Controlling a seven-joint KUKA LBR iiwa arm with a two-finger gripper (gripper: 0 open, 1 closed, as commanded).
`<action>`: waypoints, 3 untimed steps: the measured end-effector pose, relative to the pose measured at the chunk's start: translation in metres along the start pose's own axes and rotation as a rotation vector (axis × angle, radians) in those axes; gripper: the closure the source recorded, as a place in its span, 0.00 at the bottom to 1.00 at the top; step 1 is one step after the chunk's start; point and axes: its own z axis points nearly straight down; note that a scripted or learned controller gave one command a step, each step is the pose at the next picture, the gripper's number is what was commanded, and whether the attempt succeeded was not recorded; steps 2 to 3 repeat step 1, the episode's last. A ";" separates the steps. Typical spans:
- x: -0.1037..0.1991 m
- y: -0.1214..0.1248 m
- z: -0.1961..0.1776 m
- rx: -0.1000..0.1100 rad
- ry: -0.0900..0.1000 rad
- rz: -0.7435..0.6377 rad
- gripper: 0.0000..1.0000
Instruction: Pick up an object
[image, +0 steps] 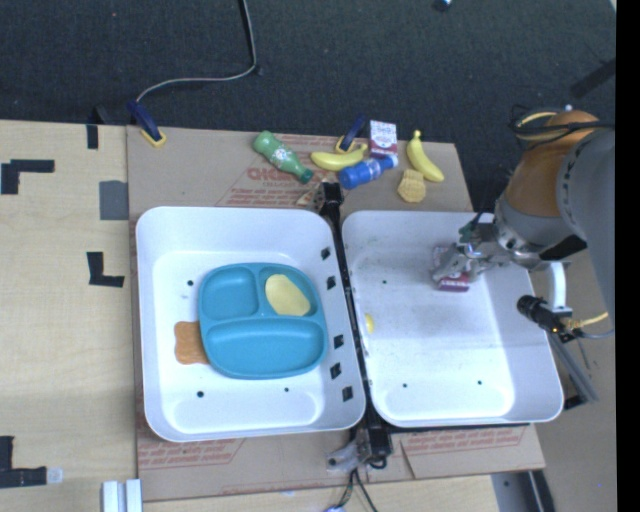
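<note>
My end effector (455, 262) sits low over a small box (453, 283) in the right bin (520, 400); grip state unclear. Box looks light and stiff, so I'd pinch its flat sides.

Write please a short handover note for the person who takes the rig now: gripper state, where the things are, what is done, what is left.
Gripper: low in the right bin, over a small object with a pink edge; a grasp cannot be confirmed.
Left bin: blue divided plate with a yellow piece in it; an orange piece beside the plate.
Behind the bins: bananas, green bottle, other small toys.
Done: approach. Left: confirm the grasp and lift.
</note>
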 end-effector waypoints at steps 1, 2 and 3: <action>0.064 0.042 -0.045 0.003 0.006 -0.003 1.00; 0.064 0.042 -0.045 0.003 0.006 -0.003 1.00; 0.064 0.042 -0.045 0.003 0.006 -0.003 1.00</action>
